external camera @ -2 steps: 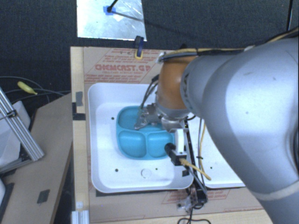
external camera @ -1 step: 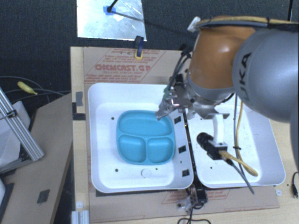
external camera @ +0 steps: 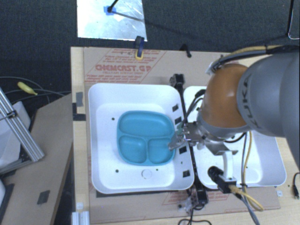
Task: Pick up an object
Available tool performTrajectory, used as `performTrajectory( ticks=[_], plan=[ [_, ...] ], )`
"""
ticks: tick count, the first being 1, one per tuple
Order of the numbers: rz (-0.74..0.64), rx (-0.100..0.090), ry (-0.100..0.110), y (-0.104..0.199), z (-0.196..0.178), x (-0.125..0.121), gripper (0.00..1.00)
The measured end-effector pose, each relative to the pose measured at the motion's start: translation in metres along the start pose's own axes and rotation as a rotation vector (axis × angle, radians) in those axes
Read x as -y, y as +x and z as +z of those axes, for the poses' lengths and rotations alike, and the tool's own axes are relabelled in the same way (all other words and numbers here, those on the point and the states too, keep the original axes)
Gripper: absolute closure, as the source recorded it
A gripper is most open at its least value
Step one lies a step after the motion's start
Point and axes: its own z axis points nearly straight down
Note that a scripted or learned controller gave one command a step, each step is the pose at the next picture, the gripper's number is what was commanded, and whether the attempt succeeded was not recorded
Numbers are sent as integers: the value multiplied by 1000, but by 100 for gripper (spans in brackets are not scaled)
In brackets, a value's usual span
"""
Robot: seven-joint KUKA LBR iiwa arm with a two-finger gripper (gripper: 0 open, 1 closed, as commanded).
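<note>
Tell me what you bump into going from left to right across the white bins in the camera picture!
Left bin → blue plate → gripper → right bin.

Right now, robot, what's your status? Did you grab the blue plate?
Gripper at right rim of the blue plate, grip not confirmed. Plate lies flat in left bin. Nothing in the way.

Blue divided plate (external camera: pixel 143 137), white bins (external camera: pixel 105 107), orange-banded grey arm (external camera: pixel 262 97)
</note>
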Motion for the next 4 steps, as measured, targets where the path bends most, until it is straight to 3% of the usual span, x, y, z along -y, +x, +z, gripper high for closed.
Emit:
performTrajectory(
  ticks=[1, 2, 3, 4],
  plan=[
    [-7, -2, -12, 3, -15, -3, 100],
    [-4, -1, -6, -9, 7, -2, 100],
    [-13, -3, -16, 47, 4, -79, 100],
    [-4, -1, -4, 32, 6, -22, 100]
  ],
)
